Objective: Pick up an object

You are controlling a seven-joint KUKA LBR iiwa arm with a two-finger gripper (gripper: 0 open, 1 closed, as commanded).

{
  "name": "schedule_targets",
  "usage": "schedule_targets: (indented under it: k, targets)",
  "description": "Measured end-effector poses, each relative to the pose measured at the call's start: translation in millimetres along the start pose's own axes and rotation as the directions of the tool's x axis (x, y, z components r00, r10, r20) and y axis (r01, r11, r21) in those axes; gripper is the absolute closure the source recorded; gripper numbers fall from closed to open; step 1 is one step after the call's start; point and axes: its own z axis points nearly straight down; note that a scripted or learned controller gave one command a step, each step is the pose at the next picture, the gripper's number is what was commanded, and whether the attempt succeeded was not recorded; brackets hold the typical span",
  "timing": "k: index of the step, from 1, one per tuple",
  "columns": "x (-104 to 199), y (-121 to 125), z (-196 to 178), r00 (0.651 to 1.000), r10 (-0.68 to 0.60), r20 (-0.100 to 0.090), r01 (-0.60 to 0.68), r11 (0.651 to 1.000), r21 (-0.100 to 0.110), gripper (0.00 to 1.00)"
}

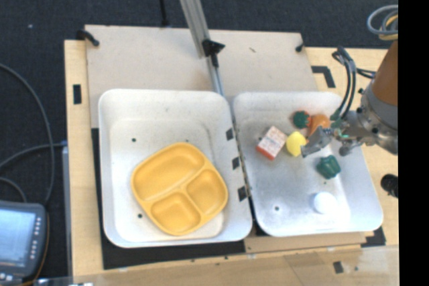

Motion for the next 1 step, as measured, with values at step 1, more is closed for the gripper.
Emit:
schedule_targets:
  k: [1]
  targets:
    - [-0.1, 0.0, -0.1, 1.0, 0.002, 0.0, -0.002, 1.0, 0.0, 0.0]
